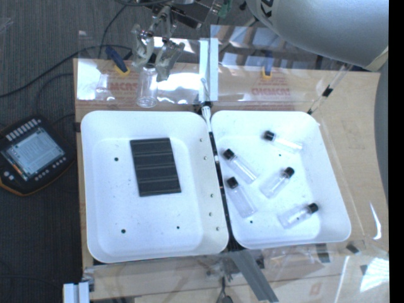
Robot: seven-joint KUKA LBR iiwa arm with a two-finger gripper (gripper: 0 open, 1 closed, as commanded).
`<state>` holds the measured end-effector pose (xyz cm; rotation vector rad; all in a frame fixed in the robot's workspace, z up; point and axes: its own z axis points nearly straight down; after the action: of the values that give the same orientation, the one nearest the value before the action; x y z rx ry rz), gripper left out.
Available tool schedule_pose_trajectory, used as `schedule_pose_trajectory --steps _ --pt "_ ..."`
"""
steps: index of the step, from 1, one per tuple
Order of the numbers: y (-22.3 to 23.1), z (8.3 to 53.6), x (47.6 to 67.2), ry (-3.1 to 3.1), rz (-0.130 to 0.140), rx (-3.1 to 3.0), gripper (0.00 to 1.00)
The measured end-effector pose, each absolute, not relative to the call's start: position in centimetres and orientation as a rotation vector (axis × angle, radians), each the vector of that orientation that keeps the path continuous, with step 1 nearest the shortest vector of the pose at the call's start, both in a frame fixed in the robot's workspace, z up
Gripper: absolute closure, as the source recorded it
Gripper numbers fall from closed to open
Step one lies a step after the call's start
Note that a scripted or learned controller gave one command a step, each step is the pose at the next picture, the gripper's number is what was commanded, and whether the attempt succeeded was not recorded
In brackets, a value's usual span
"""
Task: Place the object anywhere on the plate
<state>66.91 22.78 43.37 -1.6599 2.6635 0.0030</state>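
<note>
One fixed camera looks down at a slant from above the desk (353, 137), far enough to take in both white bins (95, 169) whole.

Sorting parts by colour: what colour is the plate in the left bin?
Dark grey, nearly black, with ridged bands: the plate, camera view.

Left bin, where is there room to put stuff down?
In the left bin, the white floor is bare all round the dark plate, widest toward the near rim. The right bin is crowded: five vials lie scattered there.
</note>
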Motion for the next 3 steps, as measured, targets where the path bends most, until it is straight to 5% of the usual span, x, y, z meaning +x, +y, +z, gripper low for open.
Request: schedule_pose_trajectory --steps 3 --pt "23.0 43.4 65.5 2.099 0.005 -2.334 1.00"
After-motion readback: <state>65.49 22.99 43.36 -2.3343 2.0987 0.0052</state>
